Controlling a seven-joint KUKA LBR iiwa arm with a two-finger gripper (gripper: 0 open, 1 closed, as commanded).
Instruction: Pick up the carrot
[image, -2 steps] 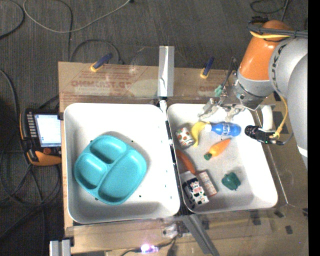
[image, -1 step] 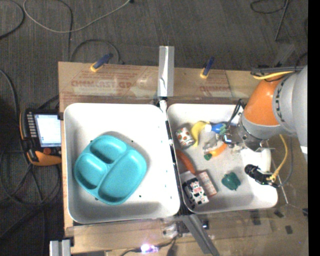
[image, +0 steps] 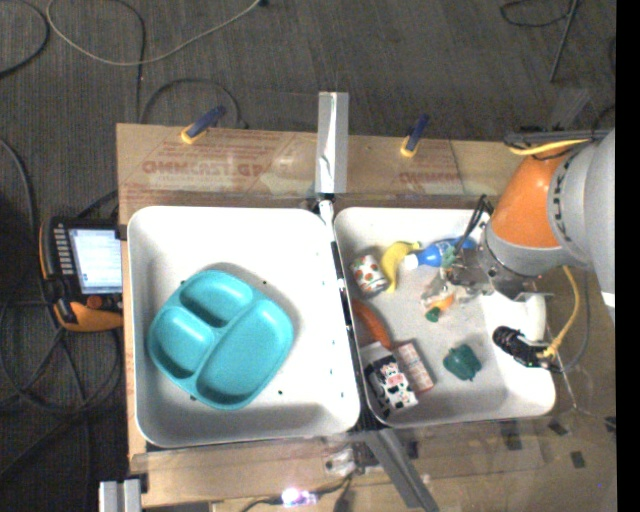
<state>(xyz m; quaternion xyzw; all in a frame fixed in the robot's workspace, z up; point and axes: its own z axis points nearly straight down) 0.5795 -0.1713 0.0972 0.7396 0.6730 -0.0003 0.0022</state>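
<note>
The carrot (image: 372, 323) is an orange, elongated piece lying against the left wall of the right bin (image: 520, 400), just below a patterned cup. My gripper (image: 446, 284) is down in the middle of that bin, to the right of the carrot and apart from it. It hangs over a small pale-orange and green piece (image: 434, 306). The arm's orange band (image: 528, 205) sits above the wrist at the bin's right side. The wrist hides how the gripper meets the small piece.
Also in the right bin are a yellow banana (image: 400, 258), a blue bottle (image: 438, 252), a patterned cup (image: 368, 273), a dark green object (image: 462, 362) and two small boxes (image: 400, 375). In the left bin (image: 150, 420) lies a teal divided plate (image: 222, 338).
</note>
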